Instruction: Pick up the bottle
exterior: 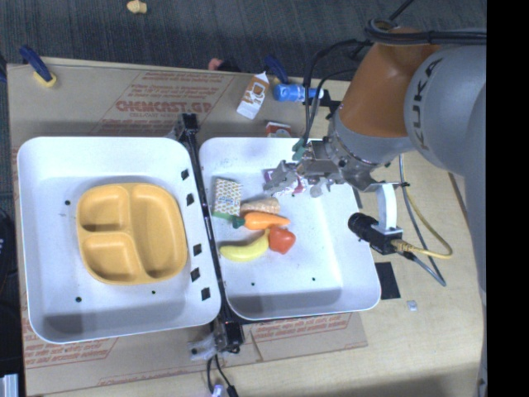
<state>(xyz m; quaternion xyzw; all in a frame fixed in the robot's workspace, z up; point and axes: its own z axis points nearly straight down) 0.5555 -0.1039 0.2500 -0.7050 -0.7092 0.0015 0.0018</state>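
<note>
My gripper (pixel 287 178) hangs low over the back middle of the right bin (pixel 355 279), at the end of the grey arm with the orange band (pixel 388 89). A small pale object with a pinkish patch (pixel 296 188) lies right under the gripper. It is too hidden to tell whether it is the bottle. Just in front of the gripper lies a cluster of toy food: a checkered box (pixel 227 195), a brown piece (pixel 259 205), an orange carrot (pixel 266 220), a red fruit (pixel 282 240) and a yellow banana (pixel 245 251).
The left bin (pixel 41 304) holds a yellow divided plate (pixel 132 230). Behind the bins on the cardboard lie a small carton (pixel 252 98) and a blue item (pixel 289 93). A black part with a yellow cable (pixel 374 231) hangs over the right bin's right rim.
</note>
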